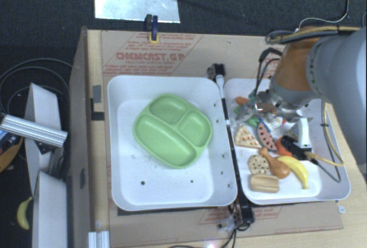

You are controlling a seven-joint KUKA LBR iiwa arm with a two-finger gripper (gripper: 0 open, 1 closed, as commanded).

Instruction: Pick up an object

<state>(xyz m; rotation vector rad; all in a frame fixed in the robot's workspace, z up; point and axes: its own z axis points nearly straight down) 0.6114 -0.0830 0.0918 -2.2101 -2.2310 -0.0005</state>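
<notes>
The right bin (332,186) holds several toy foods: a pizza slice (246,138), a watermelon slice (266,136), a cookie (257,164), a chicken drumstick (274,165), a banana (296,170), a bread roll (264,183) and a carrot (242,101). My gripper (265,113) reaches down into the back of this bin, just above the pizza and watermelon. The wrist and arm hide its tips. The left bin (127,178) holds a green divided plate (172,130).
The grey arm with its orange band (292,66) covers the right bin's back right corner. A black clamp (217,72) sits on the divider between the bins. Cables (330,158) trail over the right bin's right side. Cardboard lies under both bins.
</notes>
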